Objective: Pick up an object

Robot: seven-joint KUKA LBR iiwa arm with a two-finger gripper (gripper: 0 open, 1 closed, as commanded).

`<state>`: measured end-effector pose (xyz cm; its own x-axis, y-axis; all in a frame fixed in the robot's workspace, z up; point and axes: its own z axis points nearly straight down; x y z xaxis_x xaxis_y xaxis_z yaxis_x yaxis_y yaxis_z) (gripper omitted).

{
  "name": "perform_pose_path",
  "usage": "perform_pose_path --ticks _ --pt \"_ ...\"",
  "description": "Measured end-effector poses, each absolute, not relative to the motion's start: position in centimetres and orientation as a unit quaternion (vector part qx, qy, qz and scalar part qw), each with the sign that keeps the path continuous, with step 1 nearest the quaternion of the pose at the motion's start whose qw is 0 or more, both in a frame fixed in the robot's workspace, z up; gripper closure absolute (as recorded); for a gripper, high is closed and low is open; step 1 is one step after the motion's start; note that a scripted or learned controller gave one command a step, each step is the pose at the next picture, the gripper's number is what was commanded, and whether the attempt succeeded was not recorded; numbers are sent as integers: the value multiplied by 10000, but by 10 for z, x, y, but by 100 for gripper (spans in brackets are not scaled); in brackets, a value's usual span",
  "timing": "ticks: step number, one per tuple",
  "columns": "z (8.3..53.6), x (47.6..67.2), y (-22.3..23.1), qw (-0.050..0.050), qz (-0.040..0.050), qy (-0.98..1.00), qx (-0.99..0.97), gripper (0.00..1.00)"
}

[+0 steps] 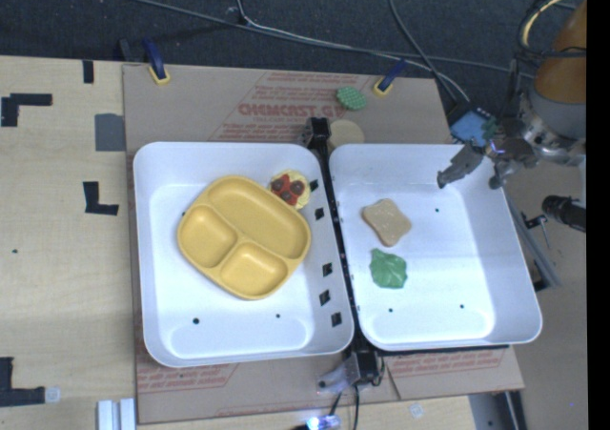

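We see the pincer [474, 171] spread wide and holding nothing above the right bin's [496, 256] upper edge, well apart from the flat tan bread slice [386, 221] and crinkled green leaf [388, 269].

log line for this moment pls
phase: pre-grasp | gripper: open, over right bin upper right edge, holding nothing | right bin: tan bread piece, green piece | left bin: yellow tray

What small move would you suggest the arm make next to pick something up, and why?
Probably shift the two-finger gripper leftward and down over the tan bread-shaped piece. The gripper sits open at the upper right edge of the right white bin with nothing between its fingers, and that piece looks like the nearest object, apart from the green leafy piece.
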<state>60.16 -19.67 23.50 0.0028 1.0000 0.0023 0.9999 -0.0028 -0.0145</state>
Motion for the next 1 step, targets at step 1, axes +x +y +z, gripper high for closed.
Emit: perform_pose_path --ticks 1 --pt "244 604 -196 3 7 -7075 -7067 0"
